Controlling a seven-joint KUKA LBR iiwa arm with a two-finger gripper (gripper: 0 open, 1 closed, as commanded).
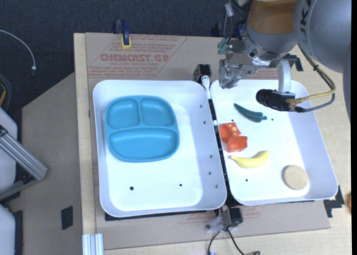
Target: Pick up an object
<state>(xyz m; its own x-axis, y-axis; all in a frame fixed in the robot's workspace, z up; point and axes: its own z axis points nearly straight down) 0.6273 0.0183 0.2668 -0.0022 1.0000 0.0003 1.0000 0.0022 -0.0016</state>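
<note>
- Your gripper [228,79] hangs over the right bin's [312,153] far-left corner; whether it is released or clenched, you cannot tell.
- The arm's bulk cuts off that bin's far rim.
- Near it lie a green pepper [249,112], red piece [232,138], banana [250,159] and tan disc [295,177].
- A blue plate [142,128] sits in the left bin [162,187].
</note>
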